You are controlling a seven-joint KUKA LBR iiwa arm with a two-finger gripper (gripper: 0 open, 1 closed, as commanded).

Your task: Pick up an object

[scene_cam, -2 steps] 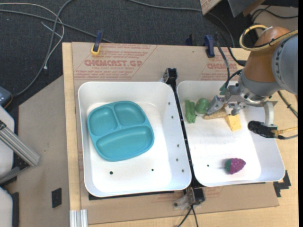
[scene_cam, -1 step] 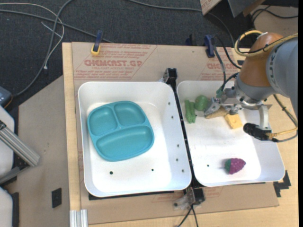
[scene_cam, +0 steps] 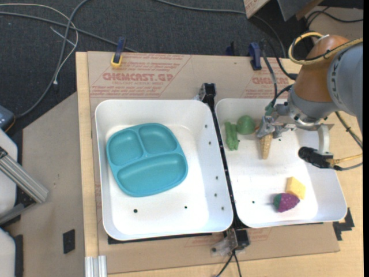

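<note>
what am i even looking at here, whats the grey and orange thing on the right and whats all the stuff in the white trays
This is one camera fixed above a workbench, looking down at a slant. The grey and orange thing is a robot arm reaching in from the right; its gripper sits low over the right bin, right at a tan cone-shaped toy. Whether it actually grips the cone is not clear. That bin also has two green toys, a yellow block and a purple piece touching it. The left bin holds a blue divided plate. The job is to pick up an object.
</note>
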